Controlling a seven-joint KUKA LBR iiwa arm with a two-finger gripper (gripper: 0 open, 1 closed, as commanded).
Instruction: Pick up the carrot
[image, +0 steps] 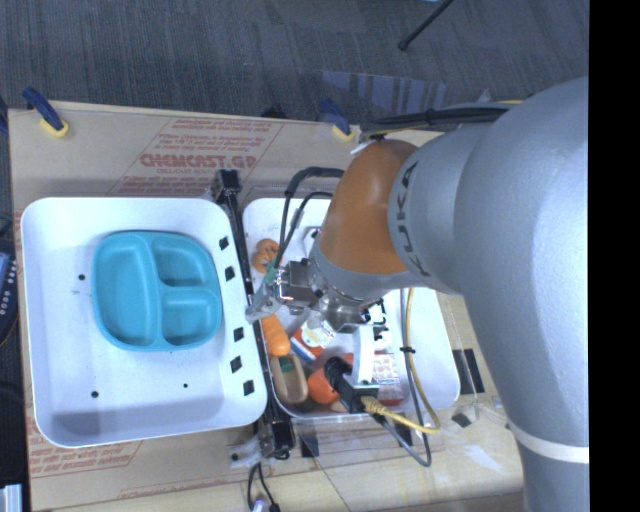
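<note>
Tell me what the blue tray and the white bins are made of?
The tray looks like smooth moulded plastic: even colour, rounded compartments, a soft sheen. The bins look like thin formed plastic too, matte white with rounded corners. Pictures alone can't confirm it.

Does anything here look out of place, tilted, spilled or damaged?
Nothing stands out. The blue divided plastic tray lies flat in the left white bin. Small items, some orange, sit crowded in the right white bin beneath the arm.
</note>
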